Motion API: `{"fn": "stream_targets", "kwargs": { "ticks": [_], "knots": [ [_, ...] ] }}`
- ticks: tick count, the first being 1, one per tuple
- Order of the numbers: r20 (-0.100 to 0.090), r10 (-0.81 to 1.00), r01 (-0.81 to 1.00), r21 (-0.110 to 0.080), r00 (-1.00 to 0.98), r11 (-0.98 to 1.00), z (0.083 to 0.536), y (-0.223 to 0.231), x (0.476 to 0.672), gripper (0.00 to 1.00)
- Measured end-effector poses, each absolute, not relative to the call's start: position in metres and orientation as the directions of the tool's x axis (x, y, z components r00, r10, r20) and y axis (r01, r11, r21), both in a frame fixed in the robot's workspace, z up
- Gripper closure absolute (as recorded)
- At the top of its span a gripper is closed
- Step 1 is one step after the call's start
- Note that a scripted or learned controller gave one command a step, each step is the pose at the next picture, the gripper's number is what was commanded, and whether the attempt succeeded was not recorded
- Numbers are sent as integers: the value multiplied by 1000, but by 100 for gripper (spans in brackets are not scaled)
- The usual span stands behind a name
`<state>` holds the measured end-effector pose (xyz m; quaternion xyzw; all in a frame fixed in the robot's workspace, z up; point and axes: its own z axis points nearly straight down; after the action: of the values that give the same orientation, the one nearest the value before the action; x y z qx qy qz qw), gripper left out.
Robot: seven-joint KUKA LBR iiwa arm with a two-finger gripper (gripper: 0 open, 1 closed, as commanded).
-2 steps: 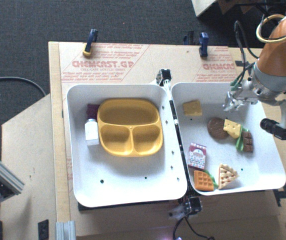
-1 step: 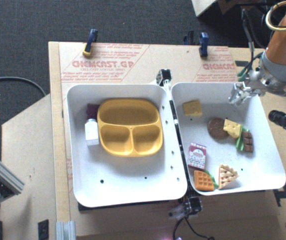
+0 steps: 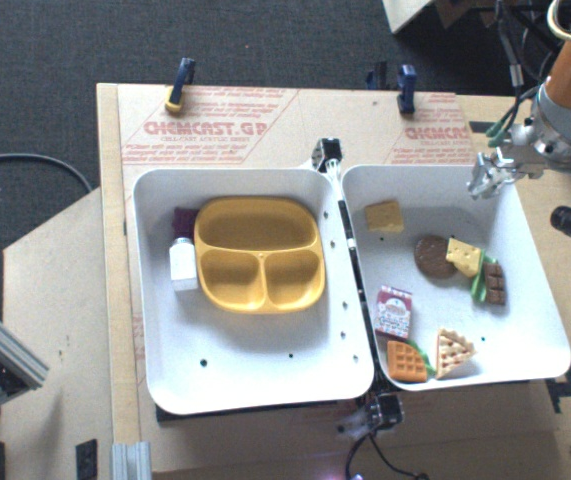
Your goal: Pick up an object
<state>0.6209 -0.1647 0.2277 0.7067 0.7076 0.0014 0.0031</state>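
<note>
The right bin holds several toy foods: a tan cracker, a brown cookie, a yellow cheese wedge, a chocolate bar, a red and white packet, an orange waffle and a pale waffle slice. My gripper hangs above the far right corner of that bin, up and to the right of the cracker. Nothing shows between its fingers.
The left bin carries a yellow divided plate, with a small white bottle and a dark purple item at its left side. Clamps sit on the board's far edge. Cables run at the right.
</note>
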Motion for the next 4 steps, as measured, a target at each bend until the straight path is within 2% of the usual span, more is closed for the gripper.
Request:
{"fn": "stream_targets", "kwargs": {
  "ticks": [1, 3, 4],
  "knots": [
    [2, 1000, 1000, 0, -5, 5, 223, -114, 628, 100],
    [2, 1000, 1000, -3, -6, 6, 213, -15, 630, 100],
    [2, 1000, 1000, -1, -6, 6, 230, 37, 617, 100]
  ]
}}
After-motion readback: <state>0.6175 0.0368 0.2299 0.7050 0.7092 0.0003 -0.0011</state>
